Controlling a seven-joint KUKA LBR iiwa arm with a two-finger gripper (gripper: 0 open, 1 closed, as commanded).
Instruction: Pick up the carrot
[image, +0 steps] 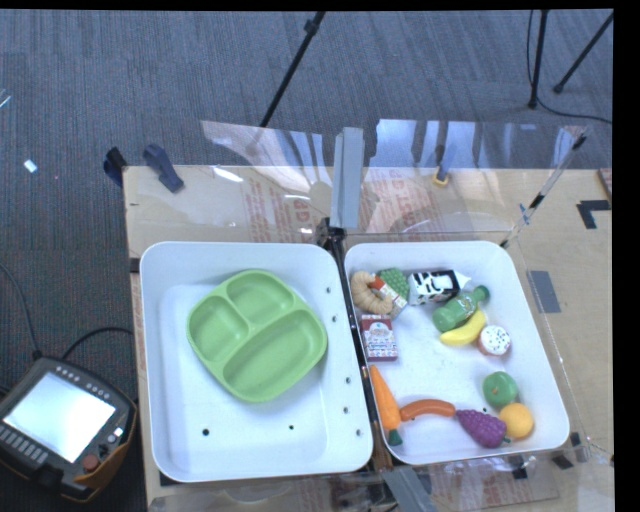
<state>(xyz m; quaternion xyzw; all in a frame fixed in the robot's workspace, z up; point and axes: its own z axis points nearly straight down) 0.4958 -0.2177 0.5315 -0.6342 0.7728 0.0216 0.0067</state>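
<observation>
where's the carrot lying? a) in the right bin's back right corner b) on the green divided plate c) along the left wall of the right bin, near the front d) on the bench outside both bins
c: the carrot lies against the left wall of the right bin, toward its front edge, just below the small red box, while the green divided plate sits in the left bin.
</observation>
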